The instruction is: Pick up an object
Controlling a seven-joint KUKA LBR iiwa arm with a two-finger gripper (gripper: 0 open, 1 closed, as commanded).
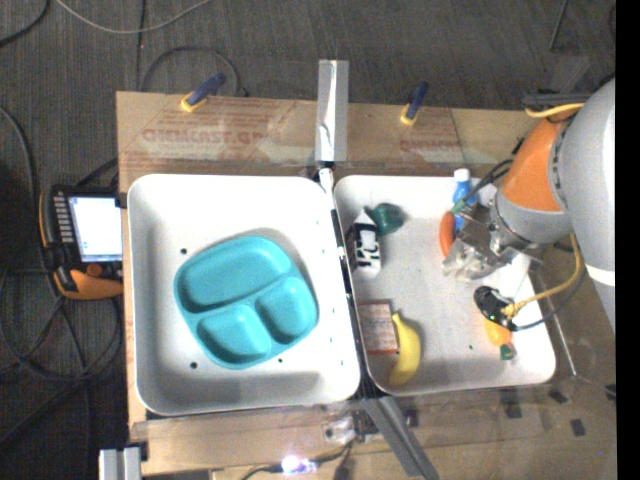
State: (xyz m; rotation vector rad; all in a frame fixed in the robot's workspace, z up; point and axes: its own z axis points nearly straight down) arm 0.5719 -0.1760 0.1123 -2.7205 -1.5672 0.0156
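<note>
While arm hangs over right bin [540, 368], jaws' state can't tell, banana [405, 348] near bin's front-left corner, blue tray [245, 300] in left bin [150, 368].

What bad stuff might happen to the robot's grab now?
The gripper hangs over crowded things near the right bin's far wall: an orange item and a blue-capped bottle. It might nudge them instead of grabbing one. It might also close on bare bin floor, since the banana lies well away.
</note>
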